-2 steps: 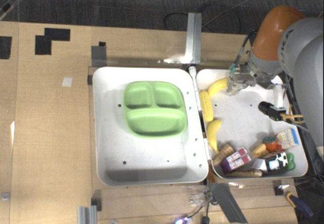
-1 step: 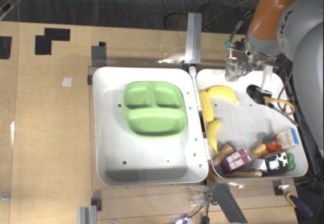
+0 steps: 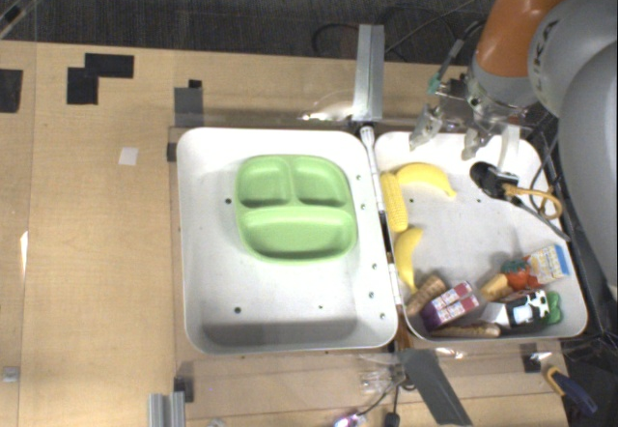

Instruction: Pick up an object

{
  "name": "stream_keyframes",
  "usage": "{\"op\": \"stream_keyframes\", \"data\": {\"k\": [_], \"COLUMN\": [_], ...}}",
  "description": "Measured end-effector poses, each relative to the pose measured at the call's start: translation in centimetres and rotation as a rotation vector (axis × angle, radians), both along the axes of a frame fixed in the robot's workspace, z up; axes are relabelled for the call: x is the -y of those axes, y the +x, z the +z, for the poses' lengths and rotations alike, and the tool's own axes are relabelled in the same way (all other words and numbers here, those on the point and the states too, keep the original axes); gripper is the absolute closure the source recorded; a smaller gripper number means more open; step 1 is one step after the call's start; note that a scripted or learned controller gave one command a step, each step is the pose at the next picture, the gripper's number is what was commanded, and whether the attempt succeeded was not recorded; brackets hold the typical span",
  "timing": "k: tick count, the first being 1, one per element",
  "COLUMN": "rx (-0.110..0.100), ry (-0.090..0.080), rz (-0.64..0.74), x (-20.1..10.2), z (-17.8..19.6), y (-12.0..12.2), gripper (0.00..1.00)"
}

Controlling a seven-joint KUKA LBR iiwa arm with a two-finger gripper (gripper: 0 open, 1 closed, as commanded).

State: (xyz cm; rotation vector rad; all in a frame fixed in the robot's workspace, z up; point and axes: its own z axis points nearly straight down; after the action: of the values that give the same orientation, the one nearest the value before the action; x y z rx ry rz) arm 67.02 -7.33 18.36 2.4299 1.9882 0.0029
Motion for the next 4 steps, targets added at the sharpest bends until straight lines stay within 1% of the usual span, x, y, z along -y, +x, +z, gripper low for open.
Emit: {"op": "stream_keyframes", "data": {"k": [1,2,3,4], "rx": [0.007,0.009,0.0,-0.001], "ry": [-0.002,-0.001,0.0,0.001], "rz": [0.209,0.211,0.236,0.235], "x": [2.4,2.3,-2.8,-2.8], "z": [-9.5,-8.6,0.0,-0.1], "y": [0.2,0.3,-6.3,-6.3], "gripper": [0.0,1.0,1.0,0.0]}}
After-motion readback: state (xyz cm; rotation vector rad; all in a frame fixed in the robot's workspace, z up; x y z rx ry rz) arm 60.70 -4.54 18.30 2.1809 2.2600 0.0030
